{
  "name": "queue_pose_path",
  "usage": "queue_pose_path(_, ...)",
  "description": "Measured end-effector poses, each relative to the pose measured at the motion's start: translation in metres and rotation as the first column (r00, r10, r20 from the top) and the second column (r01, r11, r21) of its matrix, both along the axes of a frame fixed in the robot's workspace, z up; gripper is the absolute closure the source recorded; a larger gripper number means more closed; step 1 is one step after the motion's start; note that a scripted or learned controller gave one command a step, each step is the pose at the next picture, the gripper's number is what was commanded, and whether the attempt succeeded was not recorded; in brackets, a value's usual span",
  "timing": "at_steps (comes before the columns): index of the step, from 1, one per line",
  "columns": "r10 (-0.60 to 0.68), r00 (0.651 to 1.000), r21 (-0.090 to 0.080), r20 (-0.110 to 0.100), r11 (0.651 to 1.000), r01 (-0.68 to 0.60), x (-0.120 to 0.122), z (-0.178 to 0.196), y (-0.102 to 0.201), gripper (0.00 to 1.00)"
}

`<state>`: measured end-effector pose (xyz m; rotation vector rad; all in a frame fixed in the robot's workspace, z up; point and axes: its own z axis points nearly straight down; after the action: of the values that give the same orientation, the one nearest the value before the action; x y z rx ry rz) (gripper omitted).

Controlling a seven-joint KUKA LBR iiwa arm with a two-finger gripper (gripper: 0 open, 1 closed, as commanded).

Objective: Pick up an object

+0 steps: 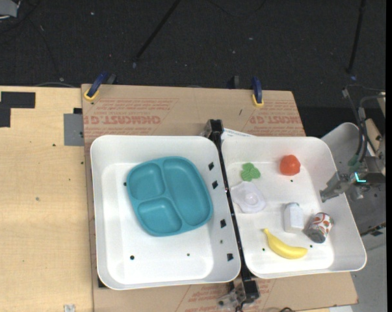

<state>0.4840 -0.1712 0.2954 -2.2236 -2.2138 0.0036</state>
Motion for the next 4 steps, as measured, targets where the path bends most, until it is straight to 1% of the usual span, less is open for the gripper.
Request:
queue_pose_path(1,0.000,1.000,0.000,0.000,1.000,0.000,0.0000,0.0099,-0.0003,1.00)
queue_pose_path(2,0.000,1.000,0.000,-0.001,1.000,0.000,-0.0001,0.0096,-0.0003,0.00)
queue_pose_path(3,-0.001,1.000,0.000,-0.001,1.000,0.001,0.0000,0.0195,-0.0007,1.00)
queue_pose_path(4,-0.001,1.000,0.000,-0.002,1.000,0.001,-0.0001,0.0191,-0.0007,0.00)
